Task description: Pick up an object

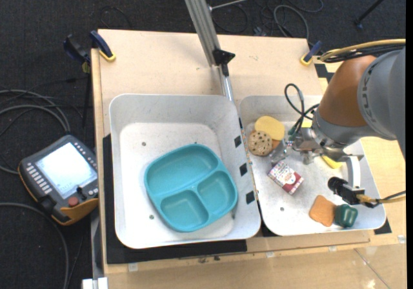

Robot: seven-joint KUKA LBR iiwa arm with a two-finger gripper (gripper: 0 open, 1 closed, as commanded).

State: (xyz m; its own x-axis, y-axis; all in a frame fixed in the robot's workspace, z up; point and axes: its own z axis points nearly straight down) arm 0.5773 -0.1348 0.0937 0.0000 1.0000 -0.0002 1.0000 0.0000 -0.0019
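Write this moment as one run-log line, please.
arm: over right bin | claw: near cookie, holding nothing seen | left bin: teal tray

On the pale wooden counter (161,62) sit two shallow white bins. The left white bin (129,120) holds a teal three-compartment plastic tray (189,186). The right white bin (374,217) holds a brown speckled cookie (260,143) touching a yellow rounded piece (270,128), a small red-and-white packet (285,177), an orange wedge (321,210) beside a dark green pepper-like piece (346,215). The grey arm's tool (298,147) hangs just right of the cookie.
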